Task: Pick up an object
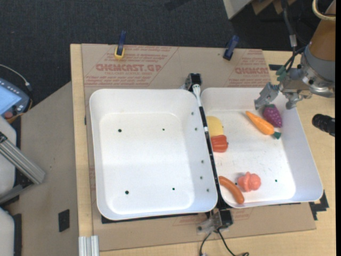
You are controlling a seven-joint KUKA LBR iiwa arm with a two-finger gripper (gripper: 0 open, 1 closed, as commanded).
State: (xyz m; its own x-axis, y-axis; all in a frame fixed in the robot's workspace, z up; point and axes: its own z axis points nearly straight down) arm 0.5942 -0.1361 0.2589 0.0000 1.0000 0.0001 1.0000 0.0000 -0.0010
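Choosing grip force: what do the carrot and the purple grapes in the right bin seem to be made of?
Carrot: looks like moulded plastic, smooth, uniformly orange with a green tip. Grapes: probably plastic or rubber too, one bumpy purple lump with a slight sheen. Hardness cannot be judged from this view.

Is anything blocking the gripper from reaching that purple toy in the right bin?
Nothing visible does. The gripper hangs just above the purple grape toy at the far side of the right bin. The orange carrot lies beside the toy, touching it, but not over it.

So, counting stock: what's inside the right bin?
Right bin: purple grapes, carrot, yellow piece, red piece, sausage, pink toy. Gripper covers the grapes' top.
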